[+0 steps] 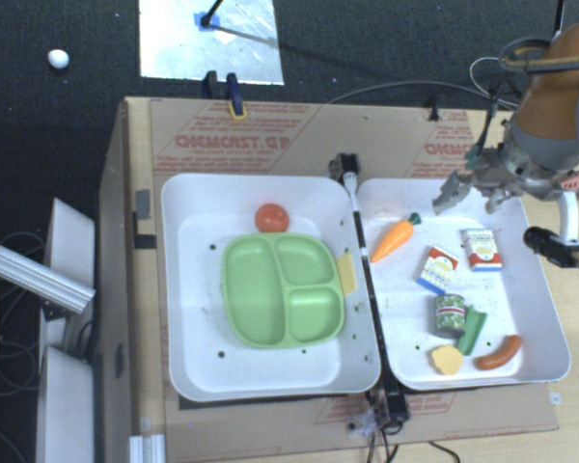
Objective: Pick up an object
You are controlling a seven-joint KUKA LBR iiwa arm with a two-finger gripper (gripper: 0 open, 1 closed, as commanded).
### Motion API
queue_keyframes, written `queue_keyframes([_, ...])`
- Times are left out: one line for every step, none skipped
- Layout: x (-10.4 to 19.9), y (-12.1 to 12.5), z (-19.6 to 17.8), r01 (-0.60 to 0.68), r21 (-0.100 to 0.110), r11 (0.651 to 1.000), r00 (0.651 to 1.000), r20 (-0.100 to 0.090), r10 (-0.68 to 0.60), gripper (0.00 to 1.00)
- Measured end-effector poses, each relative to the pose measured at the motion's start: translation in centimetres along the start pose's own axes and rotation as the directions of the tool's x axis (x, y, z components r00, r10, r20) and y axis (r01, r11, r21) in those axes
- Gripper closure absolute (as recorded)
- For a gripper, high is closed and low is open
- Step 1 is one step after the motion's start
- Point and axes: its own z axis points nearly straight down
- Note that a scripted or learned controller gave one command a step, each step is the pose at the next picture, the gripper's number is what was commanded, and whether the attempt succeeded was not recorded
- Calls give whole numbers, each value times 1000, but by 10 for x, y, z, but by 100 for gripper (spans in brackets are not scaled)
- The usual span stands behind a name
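Sausage — carrot, left of pincer

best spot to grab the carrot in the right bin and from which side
Probably the thick orange middle of the carrot, coming straight down from above. It lies flat on the floor of the right bin, slanted, green tip toward the far wall, with bare floor on both long sides. Set the fingers across its width, not along it. The divider between the bins sits close to its lower end, so stay off that end.

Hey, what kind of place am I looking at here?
Probably a robotics lab bench: a robot arm reaches over two white bins, one bin holds toy food like a carrot, and cables trail around.
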Motion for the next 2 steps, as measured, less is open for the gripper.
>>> queue_keyframes([33, 38, 119, 3, 4, 1000, 1000, -2, -3, 0])
queue_keyframes([32, 40, 107, 6, -2, 1000, 1000, 0, -6, 100])
